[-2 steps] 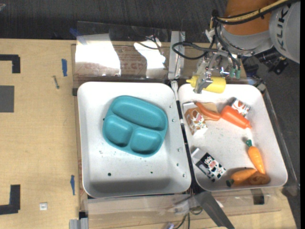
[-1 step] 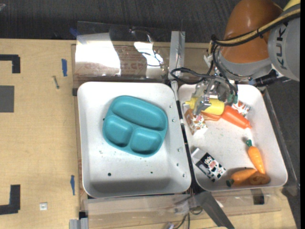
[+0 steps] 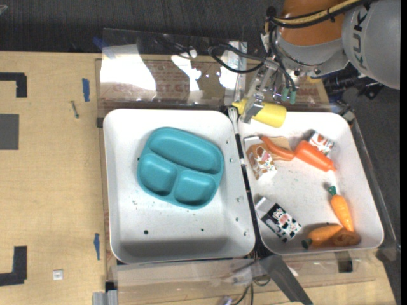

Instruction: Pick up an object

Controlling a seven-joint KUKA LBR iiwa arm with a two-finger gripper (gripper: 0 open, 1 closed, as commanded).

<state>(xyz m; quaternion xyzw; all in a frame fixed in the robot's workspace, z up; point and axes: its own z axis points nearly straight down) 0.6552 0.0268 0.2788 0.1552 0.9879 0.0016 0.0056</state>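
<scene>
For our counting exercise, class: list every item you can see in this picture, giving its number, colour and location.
White bins: 2, white, side by side on the bench.
Divided tray: 1, teal, left bin.
Yellow object: 1, yellow, at the right bin's top-left edge, by the gripper.
Carrots: about 3, orange, right bin.
Black-and-white box: 1, right bin's lower left.
Printed packet: 1, brown and white, right bin.
Arm: 1, grey and orange, top right.
Gripper: 1, at the yellow object.
</scene>
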